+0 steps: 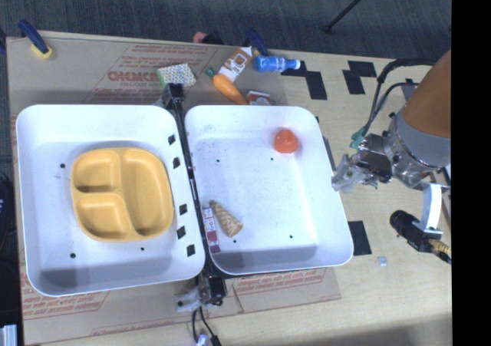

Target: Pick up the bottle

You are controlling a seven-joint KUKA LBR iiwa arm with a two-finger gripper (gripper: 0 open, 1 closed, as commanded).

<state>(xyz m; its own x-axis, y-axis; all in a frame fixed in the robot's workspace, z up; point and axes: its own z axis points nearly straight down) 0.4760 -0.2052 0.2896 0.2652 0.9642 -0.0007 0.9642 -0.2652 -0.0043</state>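
We are looking down on 2 shallow white plastic bins sitting side by side on a cardboard-covered bench (69,57). The left bin (38,206) is holding a yellow 3-compartment plastic tray (123,192), which is lying near its middle. The right bin (261,252) is holding a small orange-red round object (286,140) near its far right corner and a tan cone-shaped piece (226,219) near its front left.

The grey arm with the orange band (426,118) is reaching in from the right, and its two-finger gripper (347,176) is hanging just outside the right bin's right wall, over the bench; we cannot tell whether it is spread or closed, and nothing is showing between its tips.

The small blue plastic bottle (271,64) is lying on its side on the bench beyond the right bin's far edge, well apart from the gripper. Just to its left, an orange carrot-shaped toy (229,89) and a white-and-orange packet (235,64) are lying close together. A green patterned square (176,74) is sitting further left.
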